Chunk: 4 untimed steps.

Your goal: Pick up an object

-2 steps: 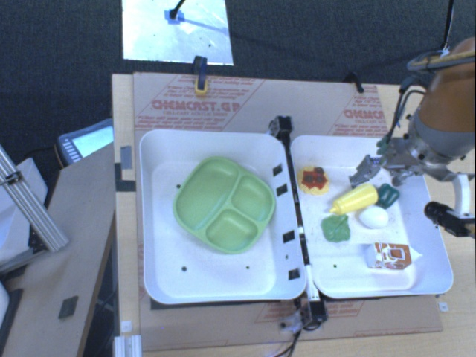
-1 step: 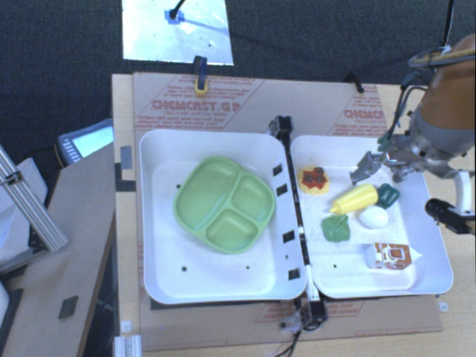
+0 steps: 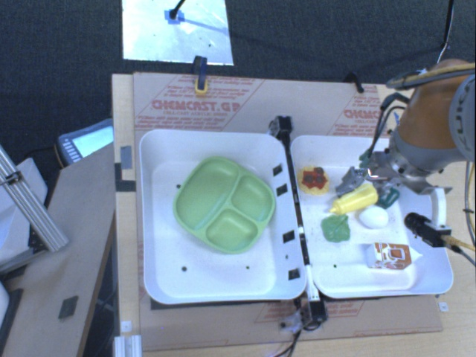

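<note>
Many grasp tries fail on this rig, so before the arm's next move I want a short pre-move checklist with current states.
1. Gripper over right bin: ok.
2. Yellow bottle directly at gripper: ok.
3. Bottle seen between fingers: cannot tell.
4. Bottle free of neighbours: not ok, white egg touches it.
5. Green item, carton and red-topped piece clear of gripper: ok.
6. Green tray lies in left bin: ok.

A dark carpeted floor (image 3: 67,36) surrounds the bench, with a shiny metal sheet (image 3: 177,21) at the top, and a tan side table (image 3: 74,229) stands left.
</note>
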### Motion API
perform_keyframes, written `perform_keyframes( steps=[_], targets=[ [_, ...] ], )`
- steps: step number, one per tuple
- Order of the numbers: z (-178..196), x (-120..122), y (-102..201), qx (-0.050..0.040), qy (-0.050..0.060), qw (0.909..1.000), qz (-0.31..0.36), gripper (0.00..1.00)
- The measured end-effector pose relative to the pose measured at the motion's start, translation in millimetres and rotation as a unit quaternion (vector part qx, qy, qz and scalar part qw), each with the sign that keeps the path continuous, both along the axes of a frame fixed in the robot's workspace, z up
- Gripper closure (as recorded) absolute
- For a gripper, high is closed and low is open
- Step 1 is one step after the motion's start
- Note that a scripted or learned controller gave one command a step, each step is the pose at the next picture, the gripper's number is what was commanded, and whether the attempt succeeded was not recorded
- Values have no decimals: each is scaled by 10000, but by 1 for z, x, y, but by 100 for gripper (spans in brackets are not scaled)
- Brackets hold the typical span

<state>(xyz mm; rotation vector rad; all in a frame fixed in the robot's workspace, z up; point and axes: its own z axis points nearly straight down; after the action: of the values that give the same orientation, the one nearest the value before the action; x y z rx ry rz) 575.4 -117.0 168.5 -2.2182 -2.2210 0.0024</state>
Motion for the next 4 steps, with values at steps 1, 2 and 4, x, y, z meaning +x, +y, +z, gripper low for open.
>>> perform_keyframes(
  steps=[1, 2, 4],
  targets=[
    [-42, 0, -1, 0, -3, 10000, -3, 0],
    [-87, 0, 0, 0, -1, 10000, -5, 0],
    [-9, 6, -1, -11, -54, 10000, 12, 100]
  ],
)
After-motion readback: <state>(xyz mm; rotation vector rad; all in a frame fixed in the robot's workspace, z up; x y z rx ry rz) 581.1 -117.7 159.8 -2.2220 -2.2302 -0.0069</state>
